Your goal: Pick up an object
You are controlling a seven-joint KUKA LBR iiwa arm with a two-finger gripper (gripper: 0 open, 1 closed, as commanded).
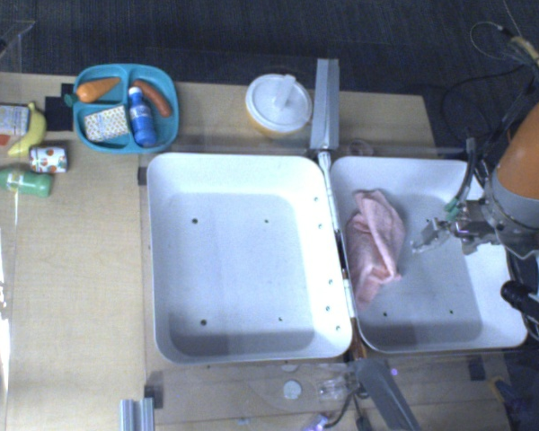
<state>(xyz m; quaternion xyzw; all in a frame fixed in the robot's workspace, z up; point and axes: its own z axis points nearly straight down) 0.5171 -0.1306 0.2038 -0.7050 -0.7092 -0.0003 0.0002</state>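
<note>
A crumpled pink cloth [375,243] lies along the left side of the right bin [431,317]. My gripper [428,236] hangs over the middle of that bin, just right of the cloth and apart from it, with its fingers pointing left. The fingers look slightly spread, and nothing sits between them. The orange band of the arm [532,155] shows at the right edge.
The left bin [242,259] lies beside the right one, with a metal divider [324,106] rising at the back between them. A white lidded cup [278,103] stands behind the bins. A blue tray [126,108] with toy food and small items lies at the far left.
</note>
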